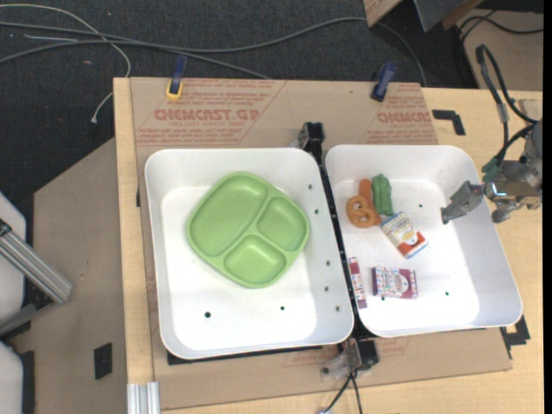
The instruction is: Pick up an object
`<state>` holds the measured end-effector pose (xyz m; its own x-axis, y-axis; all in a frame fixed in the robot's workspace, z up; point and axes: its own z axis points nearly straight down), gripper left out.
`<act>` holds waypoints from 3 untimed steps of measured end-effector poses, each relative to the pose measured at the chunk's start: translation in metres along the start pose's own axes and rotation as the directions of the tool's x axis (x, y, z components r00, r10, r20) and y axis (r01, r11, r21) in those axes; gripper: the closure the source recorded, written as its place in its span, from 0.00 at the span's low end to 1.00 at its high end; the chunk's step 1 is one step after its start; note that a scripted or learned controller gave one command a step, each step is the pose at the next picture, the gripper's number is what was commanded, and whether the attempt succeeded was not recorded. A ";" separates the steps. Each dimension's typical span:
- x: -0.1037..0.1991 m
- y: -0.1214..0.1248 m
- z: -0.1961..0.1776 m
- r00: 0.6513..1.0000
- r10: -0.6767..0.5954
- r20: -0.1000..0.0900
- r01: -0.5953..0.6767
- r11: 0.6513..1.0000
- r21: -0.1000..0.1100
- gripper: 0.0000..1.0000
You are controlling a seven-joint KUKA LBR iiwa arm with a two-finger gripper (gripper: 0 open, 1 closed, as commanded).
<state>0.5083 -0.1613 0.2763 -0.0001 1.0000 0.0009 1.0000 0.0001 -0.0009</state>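
Hanging at the right edge of the right bin (483, 313), the claw (470, 203) is seen with nothing gripped; whether it's spread or closed can't be told. Pickable stuff is clustered mid-bin: pretzel (362, 211), green piece (381, 193), small carton (405, 235), purple box (394, 282). The green plate (248, 228) is parked in the left bin.

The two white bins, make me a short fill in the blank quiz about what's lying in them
1. The green divided plate lies in the ____ bin of the camera view.
2. The pretzel lies in the right bin, touching a ____ vegetable-shaped toy.
3. The green plate has ____ compartments.
4. The gripper hangs over the ____ bin.

Missing words: left; green; three; right
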 end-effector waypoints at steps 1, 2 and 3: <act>0.000 -0.005 0.062 1.000 0.000 -0.002 0.000 1.000 0.006 0.00; -0.003 -0.004 0.125 1.000 0.001 -0.003 -0.001 1.000 0.007 0.00; -0.006 0.001 0.168 1.000 0.000 -0.002 0.000 1.000 0.004 0.00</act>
<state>0.5086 -0.1671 0.1078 0.0004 1.0000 0.0030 1.0000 -0.0003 -0.0047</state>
